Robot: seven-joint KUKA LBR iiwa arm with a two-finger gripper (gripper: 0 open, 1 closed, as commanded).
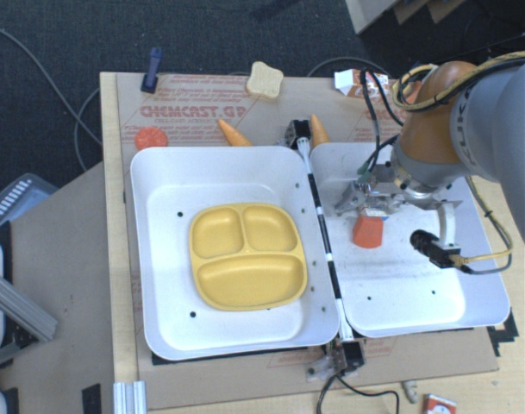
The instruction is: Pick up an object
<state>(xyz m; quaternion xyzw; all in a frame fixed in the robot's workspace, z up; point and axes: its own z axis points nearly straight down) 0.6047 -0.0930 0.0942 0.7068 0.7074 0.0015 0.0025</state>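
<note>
pincer (368,203): low over the right-hand shallow white bin (417,304), at its far-left part; released or clenched, cannot tell from this angle
arm: grey w/ orange band (434,115), comes in from view-right, wrist bent down onto the spot
target: small orange-red plastic block (368,232), just on the near side of the pincer, tucked at its tip; touching or a hair apart, cannot tell
block's seat: looks to rest on the bin floor, upright, no visible lift
other bin: left-hand shallow white bin (159,231), well apart to view-left of the pincer, holds a yellow three-section plastic plate (245,257)
outside bins: tan bread-slice toy (265,80) and two orange cone-shaped carrot toys (234,134) (319,132), all beyond the pincer on the brown board (193,110)
done so far (judgement): approach & descent to a candidate obj look complete; pincer is lined up on the block
left to do (judgement): secure the grip, then raise the block clear of the floor; no proof of a hold yet
risk (judgement): block sits slightly off the pincer's centre toward the near side, so a close could clip an edge & push it away
</note>
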